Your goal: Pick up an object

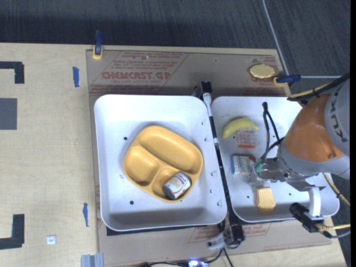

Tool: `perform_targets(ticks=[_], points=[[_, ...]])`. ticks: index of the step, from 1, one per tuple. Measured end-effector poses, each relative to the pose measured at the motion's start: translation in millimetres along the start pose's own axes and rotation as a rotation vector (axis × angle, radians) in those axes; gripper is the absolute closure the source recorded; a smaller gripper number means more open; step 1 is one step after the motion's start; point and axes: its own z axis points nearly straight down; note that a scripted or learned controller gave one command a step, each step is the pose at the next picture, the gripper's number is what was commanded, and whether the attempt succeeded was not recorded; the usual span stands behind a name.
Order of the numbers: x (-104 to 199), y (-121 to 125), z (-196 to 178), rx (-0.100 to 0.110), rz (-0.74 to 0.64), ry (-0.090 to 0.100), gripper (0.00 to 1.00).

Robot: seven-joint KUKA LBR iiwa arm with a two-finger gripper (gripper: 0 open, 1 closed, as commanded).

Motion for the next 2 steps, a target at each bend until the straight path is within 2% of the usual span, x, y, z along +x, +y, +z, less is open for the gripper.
perform_targets(ticks=[1, 2], points=[[0, 0, 0, 0.000, 0.000, 0.000, 0.00], [0, -2, 11, 0.008, 0.000, 0.003, 0.00]])
